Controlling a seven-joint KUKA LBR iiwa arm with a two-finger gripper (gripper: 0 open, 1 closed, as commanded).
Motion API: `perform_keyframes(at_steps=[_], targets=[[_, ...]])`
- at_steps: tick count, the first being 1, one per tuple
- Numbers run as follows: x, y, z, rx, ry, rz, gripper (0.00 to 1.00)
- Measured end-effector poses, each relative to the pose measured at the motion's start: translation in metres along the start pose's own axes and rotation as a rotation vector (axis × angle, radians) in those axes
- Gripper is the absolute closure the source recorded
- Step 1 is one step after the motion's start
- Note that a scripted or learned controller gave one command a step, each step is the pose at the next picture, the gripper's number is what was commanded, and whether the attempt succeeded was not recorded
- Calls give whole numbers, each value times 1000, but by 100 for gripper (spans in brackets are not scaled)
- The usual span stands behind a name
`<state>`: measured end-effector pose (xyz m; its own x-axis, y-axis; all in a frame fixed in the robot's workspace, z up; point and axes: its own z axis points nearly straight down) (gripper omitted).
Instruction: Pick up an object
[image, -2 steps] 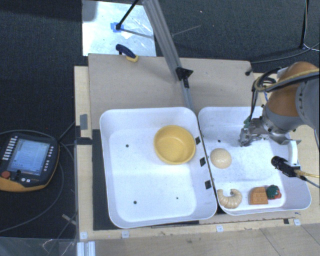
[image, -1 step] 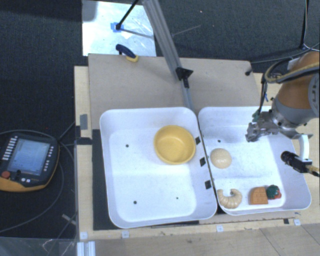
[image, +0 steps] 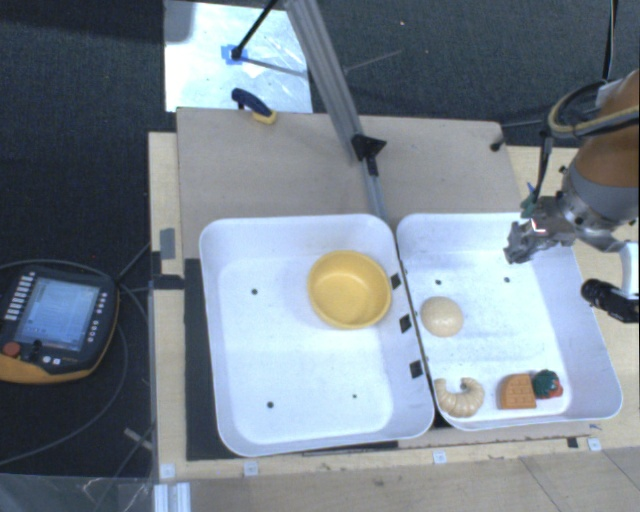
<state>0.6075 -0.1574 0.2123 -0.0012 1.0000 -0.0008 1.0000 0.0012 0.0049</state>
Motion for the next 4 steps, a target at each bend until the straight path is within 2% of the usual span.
perform_keyframes(at_steps=[1, 3, 4], targets=[[0, 1, -43, 0, 0, 0, 100], [102, -28, -53, 4, 2, -4, 100], [151, -31, -39, 5, 2, -3, 100]])
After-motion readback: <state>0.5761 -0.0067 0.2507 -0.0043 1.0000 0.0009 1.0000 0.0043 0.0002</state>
